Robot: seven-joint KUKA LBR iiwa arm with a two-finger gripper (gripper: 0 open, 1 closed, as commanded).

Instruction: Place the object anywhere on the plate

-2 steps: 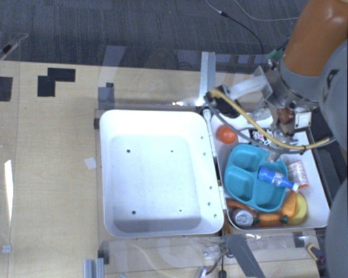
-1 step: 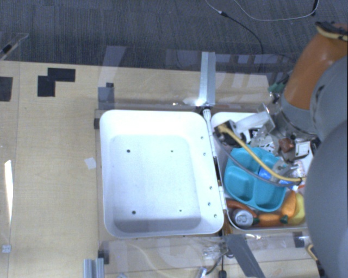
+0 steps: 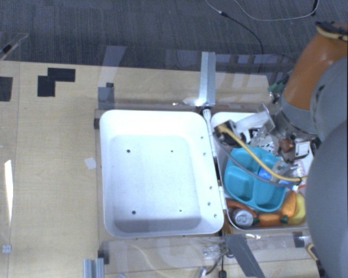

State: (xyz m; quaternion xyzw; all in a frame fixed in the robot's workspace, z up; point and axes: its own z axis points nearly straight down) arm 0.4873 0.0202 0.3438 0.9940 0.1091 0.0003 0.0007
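A blue plate [image 3: 254, 183] with divided compartments lies tilted in the right bin [image 3: 217, 142]. My gripper [image 3: 261, 134] hangs low over the back of that bin, just behind the plate's far rim, amid white and dark clutter. A yellow hose [image 3: 251, 153] runs from the bin's back left corner across the plate toward the wrist. Along the plate's front edge lie an orange carrot-like piece [image 3: 267, 219], a silver can [image 3: 242, 218] and a yellow-orange fruit [image 3: 294, 208]. Which object is meant I cannot tell.
The left bin [image 3: 157, 174] is a wide white tray beside the right one, with a metal post [image 3: 207, 76] standing behind their shared wall. The grey arm with its orange band [image 3: 312, 62] covers the right bin's right side. A black cable [image 3: 255, 16] lies on the floor behind.
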